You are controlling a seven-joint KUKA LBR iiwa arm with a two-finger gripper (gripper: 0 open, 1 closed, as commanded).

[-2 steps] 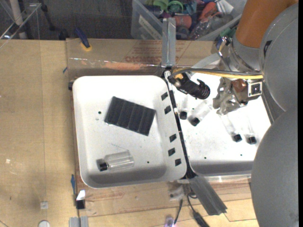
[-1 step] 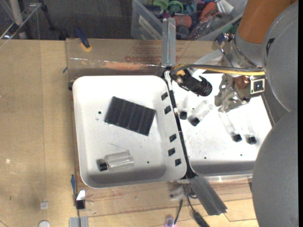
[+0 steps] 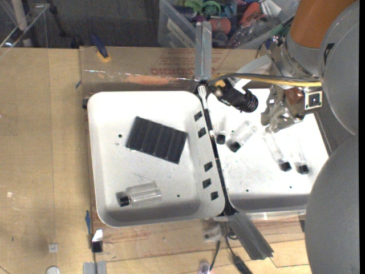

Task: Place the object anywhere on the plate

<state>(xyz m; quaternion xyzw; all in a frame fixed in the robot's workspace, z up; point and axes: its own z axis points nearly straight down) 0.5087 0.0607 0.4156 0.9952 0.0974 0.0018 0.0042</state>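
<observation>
- Left bin point(image 3: 97, 153) — shallow, white, with rounded corners, on the pale wooden bench point(image 3: 40, 153).
- Dark ribbed plate point(image 3: 157, 140) — a black rectangle lying flat on the floor of the left bin, above its middle, turned slightly off square. Its top is bare.
- Capped vial point(image 3: 141, 194) — clear with a black cap, lying on its side near the front edge of the left bin. It is apart from the plate, with its cap toward the left.
- Right bin point(image 3: 256, 187) — white, set against the left bin along a shared rim with black clips.
- Small vial point(image 3: 220, 136) — a black-capped piece just inside the right bin's left wall.
- Larger vial point(image 3: 240, 137) — clear, on its side just beside the small vial, with its black cap at the lower left end.
- Gripper point(image 3: 292, 166) — over the right half of the right bin, well apart from the plate. Its two pale fingers point(image 3: 275, 148) are spread wide, with bare bin floor between their black tips and nothing held.
- Arm point(image 3: 336, 50) — grey with an orange band, entering from the right.
- Clear crate point(image 3: 171, 10) — behind the bins and full of coloured items.
</observation>
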